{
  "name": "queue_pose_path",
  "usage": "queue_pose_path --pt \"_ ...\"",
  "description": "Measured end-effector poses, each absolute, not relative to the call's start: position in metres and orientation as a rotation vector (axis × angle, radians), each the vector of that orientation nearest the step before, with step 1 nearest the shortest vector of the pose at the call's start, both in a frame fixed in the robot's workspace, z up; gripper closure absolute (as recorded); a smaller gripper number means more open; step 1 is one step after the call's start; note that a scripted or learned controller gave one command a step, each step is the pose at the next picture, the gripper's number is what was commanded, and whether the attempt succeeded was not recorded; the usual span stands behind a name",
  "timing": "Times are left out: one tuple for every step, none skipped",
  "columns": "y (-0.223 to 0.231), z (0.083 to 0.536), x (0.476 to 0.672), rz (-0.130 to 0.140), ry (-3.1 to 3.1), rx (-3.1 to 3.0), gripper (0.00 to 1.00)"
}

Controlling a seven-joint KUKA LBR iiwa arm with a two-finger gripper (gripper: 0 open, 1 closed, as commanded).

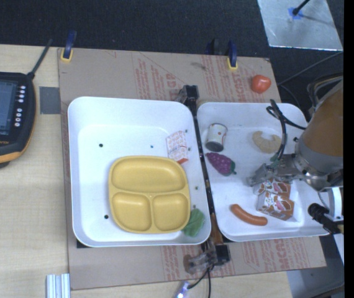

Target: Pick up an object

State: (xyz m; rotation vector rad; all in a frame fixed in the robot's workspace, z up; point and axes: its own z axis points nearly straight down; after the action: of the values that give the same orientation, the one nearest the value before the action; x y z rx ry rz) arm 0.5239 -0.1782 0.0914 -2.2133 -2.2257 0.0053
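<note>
Arm (326, 129): looming largest at the right edge, grey with its orange band blurring, cut off by the frame, leaning over the right bin (239, 113)
Gripper (265, 174): hanging low inside the right bin, just above the snack packet (275, 200); whether it is apart or together I cannot tell, the tips blurring into dark metal
Snack packet: lying flat, its upper edge sitting partly under the gripper
Sausage (248, 215): resting just left of and below the packet
Grape bunch (222, 163): lying well left of the packet, purple
Cup (215, 137): tipping on its side, above the grapes
Beige piece (266, 141): sitting above the packet, shape hard to make out
Yellow tray (149, 193): filling the left bin (87, 166), a green item (194, 223) peeking out at its lower right corner
</note>
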Motion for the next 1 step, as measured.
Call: queue_pose_path --pt "-0.1792 0.1017 0.5239 0.008 -2.229 -2.209 1.0"
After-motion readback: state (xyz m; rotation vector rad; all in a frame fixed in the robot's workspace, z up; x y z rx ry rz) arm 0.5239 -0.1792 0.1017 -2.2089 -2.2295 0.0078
